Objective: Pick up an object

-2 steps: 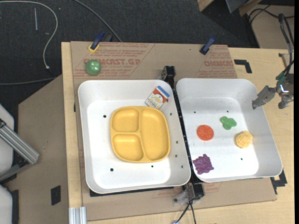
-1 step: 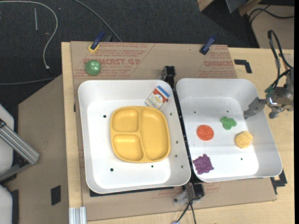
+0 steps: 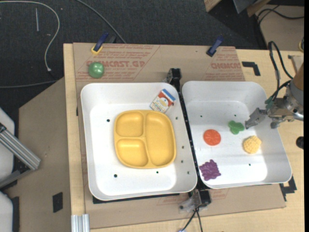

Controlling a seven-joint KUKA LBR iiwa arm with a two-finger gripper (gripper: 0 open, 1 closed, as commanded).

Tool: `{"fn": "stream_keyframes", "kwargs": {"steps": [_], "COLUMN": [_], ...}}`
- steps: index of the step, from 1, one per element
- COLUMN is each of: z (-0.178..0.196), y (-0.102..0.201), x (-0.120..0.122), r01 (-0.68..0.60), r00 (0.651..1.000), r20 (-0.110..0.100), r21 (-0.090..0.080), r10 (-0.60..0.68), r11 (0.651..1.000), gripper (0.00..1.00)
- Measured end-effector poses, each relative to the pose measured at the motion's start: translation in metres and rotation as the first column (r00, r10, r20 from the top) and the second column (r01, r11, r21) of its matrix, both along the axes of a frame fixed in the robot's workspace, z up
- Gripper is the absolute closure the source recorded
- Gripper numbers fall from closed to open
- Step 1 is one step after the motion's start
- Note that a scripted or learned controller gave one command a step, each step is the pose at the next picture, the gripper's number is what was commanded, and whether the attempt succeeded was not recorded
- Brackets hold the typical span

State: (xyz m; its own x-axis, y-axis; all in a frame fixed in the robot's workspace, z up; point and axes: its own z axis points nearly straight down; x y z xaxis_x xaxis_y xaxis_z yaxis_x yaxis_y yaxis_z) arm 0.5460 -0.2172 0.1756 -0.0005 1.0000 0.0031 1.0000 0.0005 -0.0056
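Observation:
The right bin (image 3: 227, 93) holds a small green piece (image 3: 236, 127), an orange round piece (image 3: 212, 137), a bumpy yellow piece (image 3: 251, 144) and a purple grape bunch (image 3: 209, 169). My gripper (image 3: 264, 122) hangs over the bin's right side, just right of the green piece and above the yellow one. Its fingers stand apart, open, with nothing between them. The left fingertip (image 3: 252, 122) is close to the green piece, but I cannot tell whether they touch.
The left bin (image 3: 96, 129) carries a yellow divided plate (image 3: 145, 139) and a small carton (image 3: 162, 101) at its back right. A green ball (image 3: 96, 70) lies on the cardboard behind it. Clamps (image 3: 215, 46) sit at the back edge.

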Motion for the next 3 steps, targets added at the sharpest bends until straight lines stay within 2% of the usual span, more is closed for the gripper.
{"fn": "stream_keyframes", "kwargs": {"steps": [1, 2, 3], "z": [-0.046, -0.032, 0.022], "y": [0.009, 0.008, -0.003], "x": [0.0, 0.001, 0.001], "r01": [0.0, 0.0, 0.001], "r00": [1.0, 1.0, 1.0], "r20": [0.0, 0.007, 0.012], "r21": [0.0, -0.002, -0.006], "r10": [0.0, 0.0, -0.001], "r11": [1.0, 1.0, 1.0], "gripper": [0.0, 1.0, 1.0]}}
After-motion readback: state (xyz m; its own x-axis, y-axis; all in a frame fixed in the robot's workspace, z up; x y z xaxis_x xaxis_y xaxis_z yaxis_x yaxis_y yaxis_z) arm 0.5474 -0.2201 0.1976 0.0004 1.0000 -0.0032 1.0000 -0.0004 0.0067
